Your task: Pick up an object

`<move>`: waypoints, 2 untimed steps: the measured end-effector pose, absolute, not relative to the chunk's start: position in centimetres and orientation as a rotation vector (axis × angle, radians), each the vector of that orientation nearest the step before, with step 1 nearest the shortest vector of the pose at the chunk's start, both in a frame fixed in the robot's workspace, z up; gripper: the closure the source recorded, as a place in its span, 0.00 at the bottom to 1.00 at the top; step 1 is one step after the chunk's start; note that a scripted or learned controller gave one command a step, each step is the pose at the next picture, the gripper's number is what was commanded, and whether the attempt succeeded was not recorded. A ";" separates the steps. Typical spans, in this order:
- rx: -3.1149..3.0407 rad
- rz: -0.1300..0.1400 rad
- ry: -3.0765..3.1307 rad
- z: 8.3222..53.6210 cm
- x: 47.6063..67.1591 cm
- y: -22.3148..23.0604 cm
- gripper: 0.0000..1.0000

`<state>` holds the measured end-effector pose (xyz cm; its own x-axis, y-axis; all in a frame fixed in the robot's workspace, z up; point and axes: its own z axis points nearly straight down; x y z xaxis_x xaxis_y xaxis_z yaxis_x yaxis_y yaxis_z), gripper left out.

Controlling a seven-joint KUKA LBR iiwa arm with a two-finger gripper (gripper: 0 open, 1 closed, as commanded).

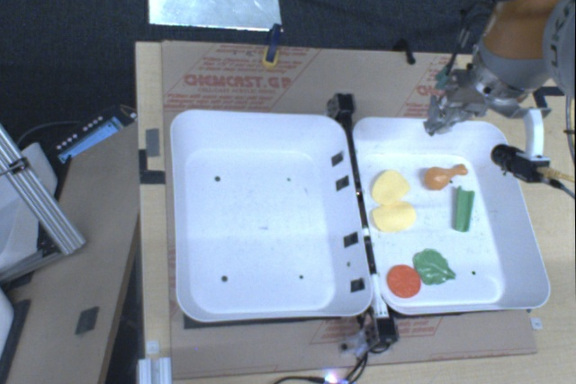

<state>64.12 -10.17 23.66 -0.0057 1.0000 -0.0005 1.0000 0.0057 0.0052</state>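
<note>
Approach step: gripper (438,125) poised over the far rim of the right bin (513,270), nothing picked yet

The arm (526,9) reaches in from the right with the gripper hanging above the back edge of the right bin, clear of every item; whether it is open or closed I cannot tell at this size. The candidates all lie in that bin: an orange drumstick-shaped piece (443,176) nearest the gripper, a green stick (463,209) just beside it, two yellow pieces (391,200) touching each other near the bin's inner wall, and a green leafy piece (434,266) touching a red disc (404,281) toward the near edge. The left bin (261,211) holds no items. The next move, as I judge it, calls for travelling forward over one item, likely the orange piece, then lowering straight onto it without clipping the green stick
</note>
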 end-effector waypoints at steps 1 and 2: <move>2.202 0.010 2.234 27.6 66.7 1.2 1.00; 2.207 0.006 2.242 27.3 60.5 12.1 1.00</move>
